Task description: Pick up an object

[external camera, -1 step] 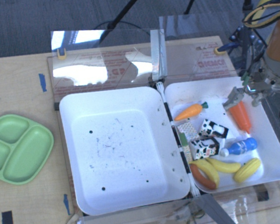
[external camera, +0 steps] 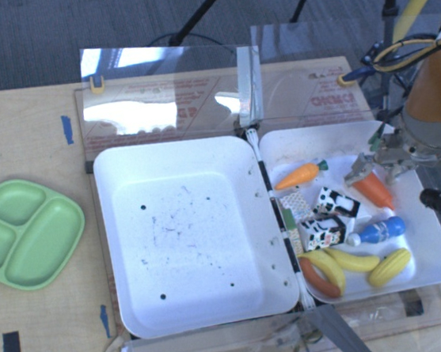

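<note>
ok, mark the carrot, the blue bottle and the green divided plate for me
carrot point(external camera: 297, 175), camera view, middle of its orange body
blue bottle point(external camera: 381, 230), camera view, blue body near the white cap
green divided plate point(external camera: 43, 237), camera view, floor of the long compartment

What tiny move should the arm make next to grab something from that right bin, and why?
Probably a short drop straight down. The gripper hovers at the upper right of the right bin, just above the orange object, which lies apart from the crowded bananas and blue bottle. I cannot tell how its jaws stand, so they may need opening first.
</note>
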`<move>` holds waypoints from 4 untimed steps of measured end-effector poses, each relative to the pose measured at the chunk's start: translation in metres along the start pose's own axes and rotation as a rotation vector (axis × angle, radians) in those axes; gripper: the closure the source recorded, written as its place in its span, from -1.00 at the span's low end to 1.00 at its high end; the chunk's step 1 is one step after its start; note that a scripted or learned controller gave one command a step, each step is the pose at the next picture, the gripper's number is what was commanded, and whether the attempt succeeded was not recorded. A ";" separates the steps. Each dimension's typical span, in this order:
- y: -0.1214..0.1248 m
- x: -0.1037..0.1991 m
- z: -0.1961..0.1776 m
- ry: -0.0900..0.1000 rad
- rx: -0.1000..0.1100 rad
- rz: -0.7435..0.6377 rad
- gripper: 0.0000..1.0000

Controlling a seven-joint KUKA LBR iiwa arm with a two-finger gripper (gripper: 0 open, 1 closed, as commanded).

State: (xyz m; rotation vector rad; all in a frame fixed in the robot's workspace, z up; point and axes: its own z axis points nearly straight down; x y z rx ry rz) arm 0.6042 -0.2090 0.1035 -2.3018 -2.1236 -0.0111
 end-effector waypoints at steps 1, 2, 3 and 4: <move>-0.020 0.012 0.017 -0.011 -0.005 -0.031 -1.00; -0.019 0.011 0.006 -0.012 -0.010 -0.029 1.00; -0.068 0.042 -0.026 -0.012 -0.004 -0.211 1.00; -0.051 0.113 -0.113 -0.012 -0.003 -0.124 1.00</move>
